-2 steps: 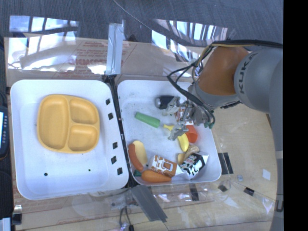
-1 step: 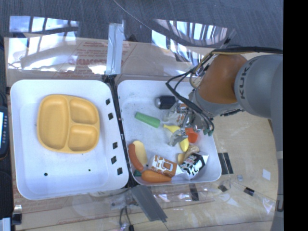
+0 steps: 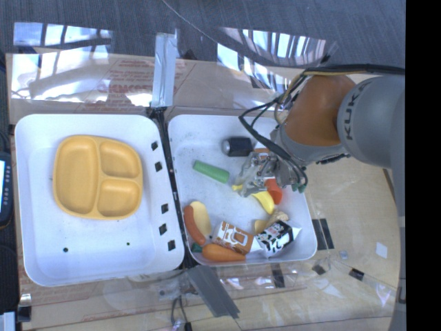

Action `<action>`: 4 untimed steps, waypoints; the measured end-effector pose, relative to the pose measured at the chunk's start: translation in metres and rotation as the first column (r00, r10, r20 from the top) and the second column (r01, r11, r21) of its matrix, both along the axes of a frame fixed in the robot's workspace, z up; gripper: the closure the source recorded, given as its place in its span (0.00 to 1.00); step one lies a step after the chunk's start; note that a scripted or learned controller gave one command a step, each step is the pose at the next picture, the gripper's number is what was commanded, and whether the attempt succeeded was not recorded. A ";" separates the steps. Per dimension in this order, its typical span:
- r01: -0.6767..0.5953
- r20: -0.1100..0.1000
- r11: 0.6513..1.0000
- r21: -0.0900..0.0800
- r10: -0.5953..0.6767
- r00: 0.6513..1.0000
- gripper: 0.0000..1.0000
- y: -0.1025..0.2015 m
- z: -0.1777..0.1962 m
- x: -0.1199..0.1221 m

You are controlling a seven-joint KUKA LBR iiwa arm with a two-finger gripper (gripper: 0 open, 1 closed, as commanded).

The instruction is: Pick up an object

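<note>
My gripper (image 3: 255,176) is down inside the right bin (image 3: 180,133), near its right side. It hangs over a small yellow piece (image 3: 263,201) and a red piece (image 3: 275,190), and its metal parts hide where it meets them. A green cylinder (image 3: 210,172) lies just left of the gripper. A black object (image 3: 238,145) lies just above it. Nothing is visibly lifted off the bin floor.
At the right bin's front edge lie a yellow and red hot dog toy (image 3: 196,222), an orange carrot (image 3: 222,253), an orange carton (image 3: 233,237) and a cow-patterned carton (image 3: 275,238). The left bin (image 3: 41,254) holds a yellow divided plate (image 3: 98,176). Cables (image 3: 258,112) trail from the wrist.
</note>
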State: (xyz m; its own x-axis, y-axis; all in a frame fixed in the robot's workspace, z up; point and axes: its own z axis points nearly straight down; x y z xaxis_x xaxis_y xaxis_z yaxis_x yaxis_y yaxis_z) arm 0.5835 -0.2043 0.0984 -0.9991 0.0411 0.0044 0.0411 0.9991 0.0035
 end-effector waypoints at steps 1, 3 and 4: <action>0.177 0.010 0.984 -0.003 -0.177 0.984 1.00 0.072 0.027 -0.089; 0.179 0.008 0.984 -0.004 -0.179 0.984 1.00 0.008 0.147 -0.049; 0.069 -0.008 0.998 0.000 -0.069 0.998 1.00 0.072 0.050 -0.056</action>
State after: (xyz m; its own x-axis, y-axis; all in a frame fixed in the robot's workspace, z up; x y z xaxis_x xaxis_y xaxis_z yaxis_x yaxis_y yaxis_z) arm 0.5270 -0.1319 0.1480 -0.9938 0.1101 0.0123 0.1102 0.9939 0.0035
